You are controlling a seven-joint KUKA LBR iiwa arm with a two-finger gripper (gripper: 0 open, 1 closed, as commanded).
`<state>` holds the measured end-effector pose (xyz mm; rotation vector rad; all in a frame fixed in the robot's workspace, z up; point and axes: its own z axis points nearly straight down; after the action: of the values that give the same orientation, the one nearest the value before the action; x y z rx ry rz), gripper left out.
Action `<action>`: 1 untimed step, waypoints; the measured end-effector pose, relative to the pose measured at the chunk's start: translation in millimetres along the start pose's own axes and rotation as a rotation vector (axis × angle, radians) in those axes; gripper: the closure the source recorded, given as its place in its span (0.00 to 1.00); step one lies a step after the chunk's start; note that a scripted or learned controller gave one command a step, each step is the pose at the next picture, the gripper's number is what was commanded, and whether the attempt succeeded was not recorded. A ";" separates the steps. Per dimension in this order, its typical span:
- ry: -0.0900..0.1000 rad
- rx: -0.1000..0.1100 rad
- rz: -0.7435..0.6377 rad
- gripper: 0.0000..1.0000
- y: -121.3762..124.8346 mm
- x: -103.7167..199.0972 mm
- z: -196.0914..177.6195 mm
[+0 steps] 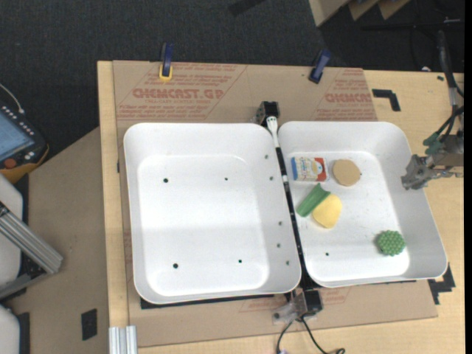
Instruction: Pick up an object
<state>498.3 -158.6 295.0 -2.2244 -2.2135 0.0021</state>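
The left bin (147, 220) is the biggest thing on the bench, sitting toward nine o'clock. The right bin (413, 227), at three o'clock, holds every candidate: a small carton (308, 169) lies at its eleven o'clock next to the shared wall, a round tan biscuit (346, 172) just beside it, a yellow lump (327, 212) touching a green stick (311, 199) near centre, and a green bumpy ball (390, 243) alone at five o'clock. The gripper (417, 172) hangs over the bin's three o'clock rim; whether it is released or clenched I cannot tell. The ball looks easiest, with open floor around it, though the rim stands near.
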 end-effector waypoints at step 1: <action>-0.001 0.001 0.001 1.00 -20.6 -69.0 48.7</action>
<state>477.2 -227.4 246.3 -2.2256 -2.2119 0.0044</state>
